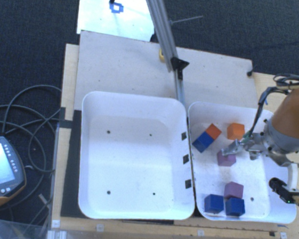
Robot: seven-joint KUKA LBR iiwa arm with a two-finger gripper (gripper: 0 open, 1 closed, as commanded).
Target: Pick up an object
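Gripper (228, 149) atop purple cube (226, 159)

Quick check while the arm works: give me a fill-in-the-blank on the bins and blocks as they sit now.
1. All the blocks lie in the ____ bin.
2. The end effector sits just above a ____ block.
3. At the bin's near edge, two ____ blocks sit side by side.
4. The lone orange block lies nearest the bin's ____ edge.

Missing words: right; purple; blue; far
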